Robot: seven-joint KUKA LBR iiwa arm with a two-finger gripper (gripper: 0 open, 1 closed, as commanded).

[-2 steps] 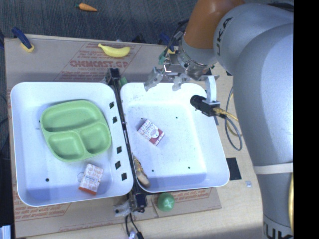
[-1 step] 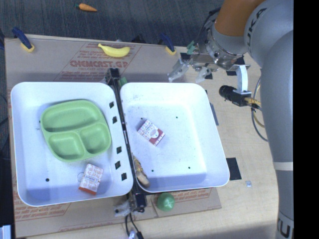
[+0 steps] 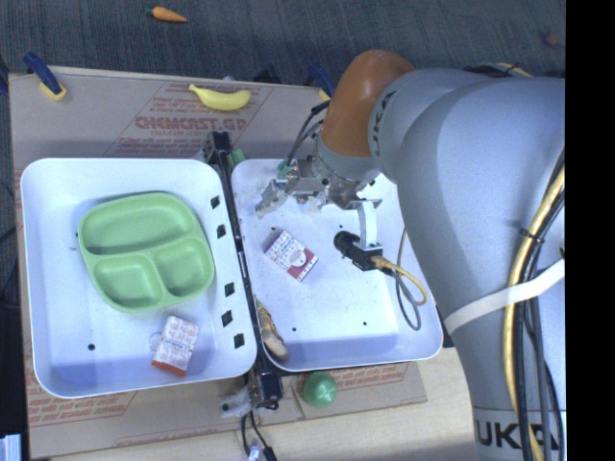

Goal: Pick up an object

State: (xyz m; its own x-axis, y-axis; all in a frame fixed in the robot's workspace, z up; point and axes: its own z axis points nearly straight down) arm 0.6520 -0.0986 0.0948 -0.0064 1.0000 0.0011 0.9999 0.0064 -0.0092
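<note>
My gripper [image 3: 274,198] hangs over the back left part of the right bin [image 3: 384,339], under the orange wrist band. A small red and white carton [image 3: 290,254] lies flat on the bin floor just in front of the gripper, apart from it. A tan object [image 3: 268,334] rests at the front left corner of the same bin. In the left bin [image 3: 38,257] lies a green divided tray [image 3: 146,250], and a second red and white carton [image 3: 175,343] sits in front of that tray.
A yellow banana [image 3: 220,95] lies on the cardboard behind the bins. A green ball [image 3: 319,388] sits on the bench in front of the right bin. A black divider with clips [image 3: 231,248] runs between the bins. The grey arm covers the right bin's right side.
</note>
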